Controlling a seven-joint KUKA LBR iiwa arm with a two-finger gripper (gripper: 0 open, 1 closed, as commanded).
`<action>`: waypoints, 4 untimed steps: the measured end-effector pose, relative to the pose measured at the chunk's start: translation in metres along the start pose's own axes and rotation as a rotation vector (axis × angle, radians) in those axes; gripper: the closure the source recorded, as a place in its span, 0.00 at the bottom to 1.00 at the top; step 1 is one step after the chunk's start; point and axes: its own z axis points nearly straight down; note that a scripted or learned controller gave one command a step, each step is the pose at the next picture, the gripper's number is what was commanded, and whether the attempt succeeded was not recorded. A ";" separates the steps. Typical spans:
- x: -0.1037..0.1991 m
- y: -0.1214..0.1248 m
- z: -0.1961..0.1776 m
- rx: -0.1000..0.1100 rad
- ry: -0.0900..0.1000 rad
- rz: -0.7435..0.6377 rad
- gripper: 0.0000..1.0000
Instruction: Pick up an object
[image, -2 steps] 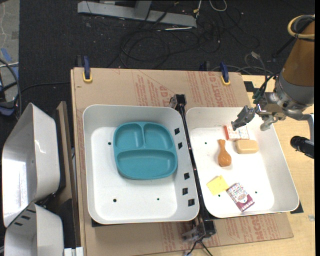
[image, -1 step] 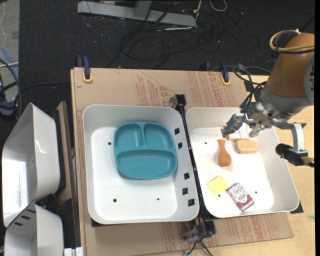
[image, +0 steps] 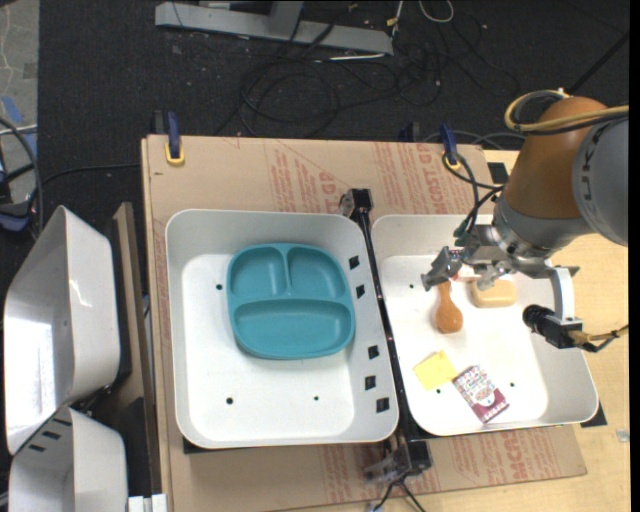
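A small printed packet (image: 481, 392) lies nearest, beside a yellow block (image: 433, 370). The orange, pear-shaped piece (image: 447, 310) stands lengthwise up-down, narrow end toward the gripper (image: 470, 262). Whether that gripper is open, I cannot tell.

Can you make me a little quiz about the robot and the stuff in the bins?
1. True or false: the teal tray lies in the left bin.
2. Which lies closest to the gripper? A) yellow block B) orange drumstick C) snack packet
3. Fill in: the tan piece lies in the ___ bin.

Key: 1 true; 2 B; 3 right.
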 end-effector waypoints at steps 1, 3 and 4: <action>0.005 -0.008 0.047 0.000 0.000 0.004 0.00; 0.002 -0.006 -0.030 -0.012 -0.002 0.001 1.00; 0.002 -0.004 -0.081 -0.011 -0.002 0.000 1.00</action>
